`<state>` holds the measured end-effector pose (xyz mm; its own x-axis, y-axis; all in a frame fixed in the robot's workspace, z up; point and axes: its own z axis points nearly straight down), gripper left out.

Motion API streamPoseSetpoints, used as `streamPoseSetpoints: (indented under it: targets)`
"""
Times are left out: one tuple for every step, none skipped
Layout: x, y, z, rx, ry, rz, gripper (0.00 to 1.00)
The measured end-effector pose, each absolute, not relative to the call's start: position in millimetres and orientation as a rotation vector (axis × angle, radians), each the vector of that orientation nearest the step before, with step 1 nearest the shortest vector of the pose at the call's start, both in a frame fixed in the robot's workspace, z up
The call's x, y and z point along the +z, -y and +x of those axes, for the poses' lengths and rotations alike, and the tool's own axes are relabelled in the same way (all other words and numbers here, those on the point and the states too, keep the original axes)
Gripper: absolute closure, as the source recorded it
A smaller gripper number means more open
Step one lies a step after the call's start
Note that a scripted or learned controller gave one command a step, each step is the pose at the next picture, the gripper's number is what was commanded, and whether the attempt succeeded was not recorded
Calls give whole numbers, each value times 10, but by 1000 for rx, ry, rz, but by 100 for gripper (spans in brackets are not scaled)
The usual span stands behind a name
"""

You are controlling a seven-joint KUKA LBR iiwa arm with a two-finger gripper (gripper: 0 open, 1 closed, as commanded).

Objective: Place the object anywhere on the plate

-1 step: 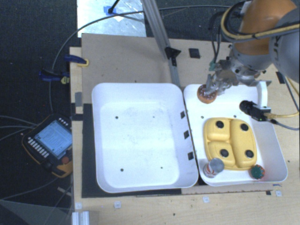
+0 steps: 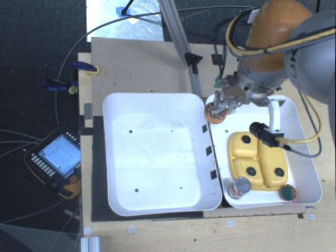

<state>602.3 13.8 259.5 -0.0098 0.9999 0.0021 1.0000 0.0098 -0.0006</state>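
The tool hangs over the back left corner of the right bin. A small brown round thing sits right under its tip, at the bin's edge. The tool covers the top of the brown thing, so I cannot tell if the tool is gripping it or has let go. I also cannot tell if the brown thing rests on the bin or is up in the air.

The yellow plate lies in the middle of the right bin, near the brown thing but not touching it. The plate has a few dips in it.

A little grey and red thing is at the plate's front left corner, too small to make out. A green and red thing is at the front right corner, just as blurry.

The big grey and orange arm hides the back of the right bin, and the picture's edge cuts it off.

The left bin sits just beside the right one on the bench.
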Motion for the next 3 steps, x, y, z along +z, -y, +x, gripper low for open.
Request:
streamPoseSetpoints:
  targets:
    - [2429, -570, 5837, 0, 2229, -2210, 100]
    - [2468, -1034, 5597, -1, 2231, -2208, 100]
    - [2252, -1453, 5341, 1, 2229, -2209, 100]
